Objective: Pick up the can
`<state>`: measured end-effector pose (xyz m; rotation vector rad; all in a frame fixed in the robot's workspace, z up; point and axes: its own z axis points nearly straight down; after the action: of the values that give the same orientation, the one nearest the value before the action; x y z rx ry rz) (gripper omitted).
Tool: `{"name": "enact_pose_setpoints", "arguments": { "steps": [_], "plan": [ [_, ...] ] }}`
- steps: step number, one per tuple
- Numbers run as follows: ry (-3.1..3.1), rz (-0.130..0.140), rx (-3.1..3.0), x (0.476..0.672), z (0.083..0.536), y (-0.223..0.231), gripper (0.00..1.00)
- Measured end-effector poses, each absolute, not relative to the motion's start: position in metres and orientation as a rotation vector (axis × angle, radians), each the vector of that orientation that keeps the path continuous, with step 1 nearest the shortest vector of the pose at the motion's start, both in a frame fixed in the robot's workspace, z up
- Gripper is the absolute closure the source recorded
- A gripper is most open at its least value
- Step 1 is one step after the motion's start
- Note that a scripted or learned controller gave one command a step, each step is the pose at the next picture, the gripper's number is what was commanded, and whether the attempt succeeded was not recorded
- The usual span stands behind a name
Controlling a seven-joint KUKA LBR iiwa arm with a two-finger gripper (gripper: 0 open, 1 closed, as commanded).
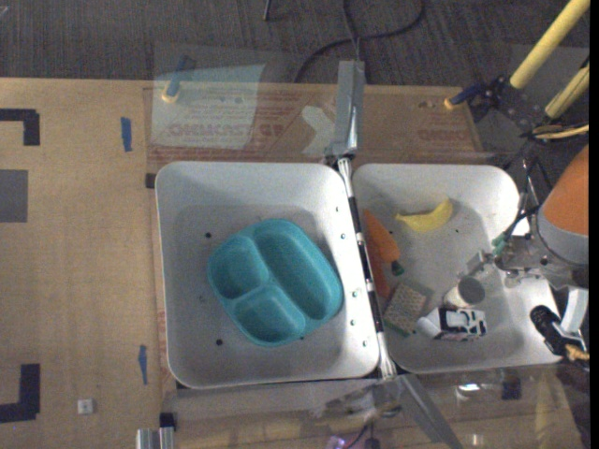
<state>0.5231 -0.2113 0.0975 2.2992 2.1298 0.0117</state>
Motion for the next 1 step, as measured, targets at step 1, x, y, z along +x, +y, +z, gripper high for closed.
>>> {"name": "enact_pose_setpoints", "arguments": {
  "steps": [1],
  "plan": [
    [2.130,0.012,2.299,0.5231,0.0975,-0.2113,0.00]
  ]
}}
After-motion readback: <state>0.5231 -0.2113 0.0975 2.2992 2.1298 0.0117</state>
